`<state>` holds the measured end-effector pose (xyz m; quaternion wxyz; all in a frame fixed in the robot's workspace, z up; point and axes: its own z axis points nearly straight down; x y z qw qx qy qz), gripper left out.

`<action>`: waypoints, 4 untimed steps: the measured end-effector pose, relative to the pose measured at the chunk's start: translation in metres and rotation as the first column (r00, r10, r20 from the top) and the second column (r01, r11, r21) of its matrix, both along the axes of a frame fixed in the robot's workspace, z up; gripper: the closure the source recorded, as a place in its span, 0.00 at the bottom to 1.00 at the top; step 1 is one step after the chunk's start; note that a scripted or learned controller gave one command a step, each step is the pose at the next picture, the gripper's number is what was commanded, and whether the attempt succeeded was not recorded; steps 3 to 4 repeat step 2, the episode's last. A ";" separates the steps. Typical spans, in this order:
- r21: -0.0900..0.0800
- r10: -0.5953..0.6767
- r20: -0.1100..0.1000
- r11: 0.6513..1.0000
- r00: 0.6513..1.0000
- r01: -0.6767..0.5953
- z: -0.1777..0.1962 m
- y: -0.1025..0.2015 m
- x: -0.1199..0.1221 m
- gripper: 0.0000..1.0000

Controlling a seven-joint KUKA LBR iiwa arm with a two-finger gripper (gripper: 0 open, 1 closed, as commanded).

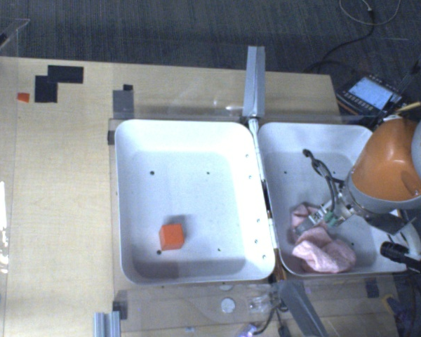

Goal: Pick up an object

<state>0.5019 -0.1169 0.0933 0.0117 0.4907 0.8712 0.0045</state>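
Observation:
A small orange block [172, 236] lies in the left bin [189, 146], near its front left. A crumpled pink soft object [325, 255] rests at the front of the right bin [295, 153]. My gripper [318, 220] reaches in from the right and sits low over the pink object's upper left part, touching or nearly touching it. The orange band of the arm [389, 167] covers the right side of that bin.
A metal divider post [255, 83] stands behind the seam between the two bins. A black cable [319, 167] loops along the arm inside the right bin. Black markers [56, 81] and a small red square [22, 97] lie on the bench at far left.

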 end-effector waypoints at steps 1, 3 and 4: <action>0.002 0.003 0.008 1.000 1.000 -0.003 0.012 0.002 0.004 1.00; 0.005 -0.221 -0.016 0.975 0.975 0.221 0.093 0.039 0.062 1.00; 0.005 -0.221 -0.016 0.975 0.975 0.221 0.093 0.039 0.062 1.00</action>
